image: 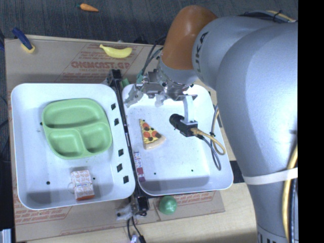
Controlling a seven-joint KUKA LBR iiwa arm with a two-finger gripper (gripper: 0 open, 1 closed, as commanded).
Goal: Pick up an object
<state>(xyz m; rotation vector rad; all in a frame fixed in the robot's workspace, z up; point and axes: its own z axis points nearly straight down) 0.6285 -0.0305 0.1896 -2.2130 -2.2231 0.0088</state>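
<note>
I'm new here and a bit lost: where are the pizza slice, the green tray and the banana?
pizza slice [150,134]: camera view, its topping.
green tray [76,127]: camera view, centre divider.
banana [116,50]: camera view, its middle.

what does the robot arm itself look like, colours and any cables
The arm is bulky, rounded and grey, with an orange band above the wrist. Thin cables run down beside the metal gripper. A yellow cable loops from a small black unit.

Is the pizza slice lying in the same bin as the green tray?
No, the pizza slice lies in the right bin, while the green tray lies in the left bin.
</note>
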